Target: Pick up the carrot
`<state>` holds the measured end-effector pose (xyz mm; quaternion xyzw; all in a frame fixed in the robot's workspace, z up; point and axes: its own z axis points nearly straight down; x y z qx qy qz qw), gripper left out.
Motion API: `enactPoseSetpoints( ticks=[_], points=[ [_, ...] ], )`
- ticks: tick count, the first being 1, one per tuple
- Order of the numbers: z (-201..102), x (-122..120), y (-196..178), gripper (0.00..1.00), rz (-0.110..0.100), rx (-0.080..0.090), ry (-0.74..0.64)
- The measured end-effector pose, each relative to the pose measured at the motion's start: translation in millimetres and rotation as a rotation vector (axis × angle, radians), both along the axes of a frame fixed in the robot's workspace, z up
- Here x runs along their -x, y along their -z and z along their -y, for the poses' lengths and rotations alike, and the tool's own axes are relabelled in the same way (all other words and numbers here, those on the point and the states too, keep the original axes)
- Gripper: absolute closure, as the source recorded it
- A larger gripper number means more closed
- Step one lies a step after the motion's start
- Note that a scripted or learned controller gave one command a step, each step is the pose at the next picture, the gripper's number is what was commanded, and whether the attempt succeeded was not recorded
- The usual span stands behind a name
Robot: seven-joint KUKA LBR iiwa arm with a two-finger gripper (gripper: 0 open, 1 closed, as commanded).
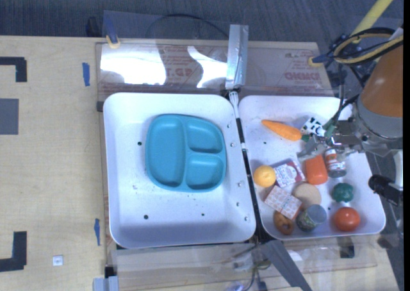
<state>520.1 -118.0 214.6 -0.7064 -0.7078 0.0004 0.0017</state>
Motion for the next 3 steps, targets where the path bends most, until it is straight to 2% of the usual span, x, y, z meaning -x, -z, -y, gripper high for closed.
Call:
enactPoseSetpoints(
  ticks=[1, 2, 3],
  points=[
    [-14.2, -75.3, 30.2, 0.00, 0.002, 0.002, -0.032],
    [-25.0, -132.0, 122.3, 0.00, -0.003, 0.001, -0.066],
    [-23.9, -135.9, 105.6, 1.00, 0.010, 0.004, -0.067]
  ],
)
